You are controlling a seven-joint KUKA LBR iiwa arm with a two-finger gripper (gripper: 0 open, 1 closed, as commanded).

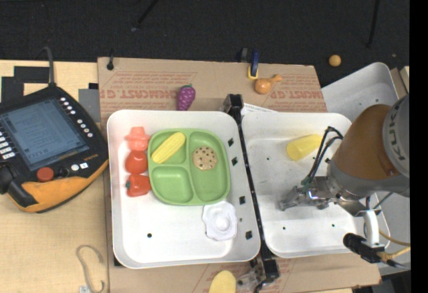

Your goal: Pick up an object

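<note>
In the right bin (294, 245) a yellow toy (304, 146) lies near the far wall. My gripper (295, 200) is low over the bin floor, in front of that toy and apart from it, and nothing shows in it. The left bin (167, 245) holds a green divided plate (175, 186) with a yellow corn cob (166, 146) and a cookie (204, 158) in its compartments. Three red and pink toys (136, 163) lie along the plate's left side, and a white piece (220, 221) lies at its near right corner.
The arm's orange band (364, 144) hangs over the right bin's right side. A teach pendant (41, 144) lies on the bench at left. Purple grapes (186, 96) and an orange toy (265, 84) lie on the cardboard behind the bins. A yellow object (223, 281) sits in front.
</note>
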